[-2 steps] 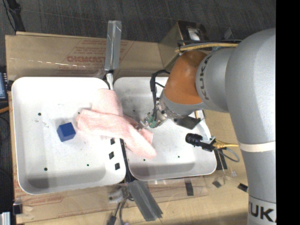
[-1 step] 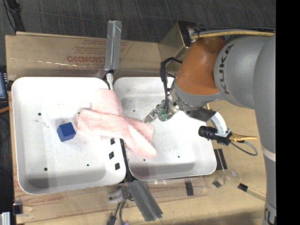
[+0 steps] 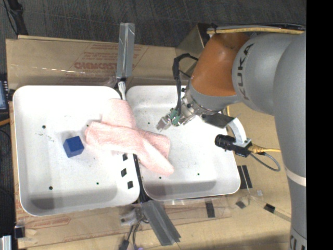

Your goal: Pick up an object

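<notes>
pink cloth point(image 3: 136, 137): lies crumpled across the divide between the two bins, down and to the left of the pincer, its near end just beside the pincer tip but apart from it.
blue cube point(image 3: 74, 146): in the left bin, well to the left of the pincer, just beyond the cloth's far end.
pincer point(image 3: 167, 121): over the right bin, near its upper left part, tilted toward the cloth; nothing seen between the fingers; whether they are open or closed cannot be told.
arm point(image 3: 244, 72): grey with orange band, up and to the right of the pincer.
left bin point(image 3: 31, 139): white, shallow, far left of the pincer.
right bin point(image 3: 208, 176): white, shallow, beneath the pincer.
counter point(image 3: 62, 56): brown board beneath both bins.
</notes>
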`<state>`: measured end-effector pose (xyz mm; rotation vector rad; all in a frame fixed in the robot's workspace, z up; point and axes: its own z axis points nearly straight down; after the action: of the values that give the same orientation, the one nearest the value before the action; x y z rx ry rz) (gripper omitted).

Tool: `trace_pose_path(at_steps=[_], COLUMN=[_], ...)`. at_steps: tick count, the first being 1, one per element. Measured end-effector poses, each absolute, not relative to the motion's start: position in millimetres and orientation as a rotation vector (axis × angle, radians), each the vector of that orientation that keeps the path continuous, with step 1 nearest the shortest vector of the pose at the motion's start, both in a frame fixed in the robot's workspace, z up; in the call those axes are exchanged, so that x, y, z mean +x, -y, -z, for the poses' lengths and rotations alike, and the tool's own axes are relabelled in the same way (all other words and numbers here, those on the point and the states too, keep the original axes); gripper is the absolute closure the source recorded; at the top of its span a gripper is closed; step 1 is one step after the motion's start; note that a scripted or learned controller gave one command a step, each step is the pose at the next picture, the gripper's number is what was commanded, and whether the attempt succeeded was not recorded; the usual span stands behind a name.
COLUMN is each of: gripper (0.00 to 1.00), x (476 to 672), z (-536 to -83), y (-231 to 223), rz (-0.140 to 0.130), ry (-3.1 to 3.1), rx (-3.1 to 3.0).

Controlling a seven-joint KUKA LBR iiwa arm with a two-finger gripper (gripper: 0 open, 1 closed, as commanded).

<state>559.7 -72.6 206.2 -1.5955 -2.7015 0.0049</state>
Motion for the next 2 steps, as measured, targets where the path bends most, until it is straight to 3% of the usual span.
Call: trace_pose_path(at_steps=[1,2], gripper=[0.00,0.00], x=[559.6,578.9], z=[-206,-90], y=[73,121], rz=[-0.005,-0.002], ry=[2.701,2.745], rx=[-1.596,-1.520])
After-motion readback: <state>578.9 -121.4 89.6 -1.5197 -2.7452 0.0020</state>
